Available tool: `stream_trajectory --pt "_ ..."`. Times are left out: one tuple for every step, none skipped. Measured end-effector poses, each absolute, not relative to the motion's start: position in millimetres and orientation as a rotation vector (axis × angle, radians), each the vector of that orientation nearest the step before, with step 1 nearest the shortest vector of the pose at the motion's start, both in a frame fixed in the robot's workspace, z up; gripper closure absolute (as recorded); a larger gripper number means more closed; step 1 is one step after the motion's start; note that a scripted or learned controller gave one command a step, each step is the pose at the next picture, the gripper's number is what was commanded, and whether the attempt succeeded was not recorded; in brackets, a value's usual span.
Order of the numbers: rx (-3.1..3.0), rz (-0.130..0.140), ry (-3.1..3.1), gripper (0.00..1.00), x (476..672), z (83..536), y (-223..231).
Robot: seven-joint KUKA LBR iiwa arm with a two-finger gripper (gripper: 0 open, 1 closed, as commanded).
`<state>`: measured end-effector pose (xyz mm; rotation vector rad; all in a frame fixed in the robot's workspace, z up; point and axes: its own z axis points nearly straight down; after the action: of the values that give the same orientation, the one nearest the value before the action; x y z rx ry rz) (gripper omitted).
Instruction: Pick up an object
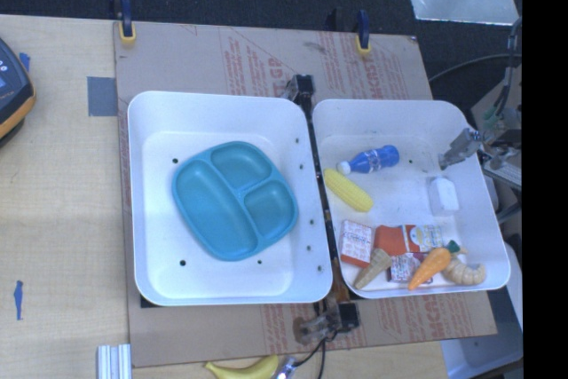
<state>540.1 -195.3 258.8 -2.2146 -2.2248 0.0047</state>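
Toy corn [348,189] and the other items lie untouched in the right bin [404,113]; my gripper [460,146] hovers at its rim, grip state unclear.

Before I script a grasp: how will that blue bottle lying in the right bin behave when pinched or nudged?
The blue bottle lies on its side, so a nudge would probably roll it. It looks like smooth, light plastic, possibly slippery.
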Motion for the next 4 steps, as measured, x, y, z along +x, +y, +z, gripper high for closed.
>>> stream_trajectory --pt "-2.210 0.007 -2.226 0.00 564.3 148 -123" --pt "-2.213 0.006 -2.224 0.00 508.5 118 -118" --pt "-2.225 -0.016 -2.239 0.00 482.3 98 -118" --pt "-2.220 -0.012 -2.243 1.00 482.1 108 -119"
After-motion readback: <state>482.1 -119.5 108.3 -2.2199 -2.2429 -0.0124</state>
